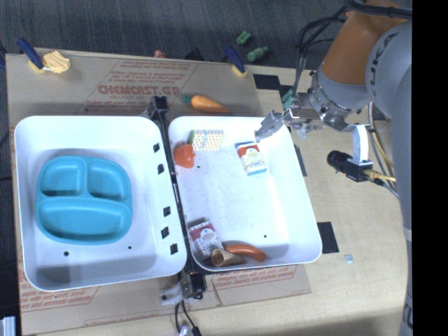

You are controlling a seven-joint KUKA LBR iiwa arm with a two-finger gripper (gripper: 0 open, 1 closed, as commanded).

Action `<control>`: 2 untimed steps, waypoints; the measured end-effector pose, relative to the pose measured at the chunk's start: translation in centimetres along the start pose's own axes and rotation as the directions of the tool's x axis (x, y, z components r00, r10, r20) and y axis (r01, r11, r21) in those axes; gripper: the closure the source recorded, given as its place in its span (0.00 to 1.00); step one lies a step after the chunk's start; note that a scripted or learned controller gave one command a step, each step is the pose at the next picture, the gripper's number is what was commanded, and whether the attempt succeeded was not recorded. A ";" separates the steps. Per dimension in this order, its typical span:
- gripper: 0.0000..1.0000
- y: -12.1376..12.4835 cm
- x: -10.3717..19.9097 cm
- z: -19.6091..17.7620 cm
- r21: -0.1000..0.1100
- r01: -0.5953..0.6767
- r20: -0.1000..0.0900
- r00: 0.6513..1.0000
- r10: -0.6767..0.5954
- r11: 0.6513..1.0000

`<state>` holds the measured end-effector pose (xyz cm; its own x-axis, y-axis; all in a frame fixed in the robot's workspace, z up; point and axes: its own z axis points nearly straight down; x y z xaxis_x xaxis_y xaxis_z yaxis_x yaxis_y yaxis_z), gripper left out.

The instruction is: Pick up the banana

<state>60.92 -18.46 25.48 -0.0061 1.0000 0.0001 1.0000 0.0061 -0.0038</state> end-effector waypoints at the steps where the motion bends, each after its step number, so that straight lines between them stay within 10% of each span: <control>1: 0.00 1.3 10.4 6.4 0.002 -0.037 -0.001 0.999 0.037 0.999; 2: 0.00 -1.8 5.0 16.4 0.001 0.132 -0.001 0.991 -0.132 0.991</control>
<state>58.98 -13.43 9.08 -0.1377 0.9905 0.0011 0.9905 0.1377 -0.0051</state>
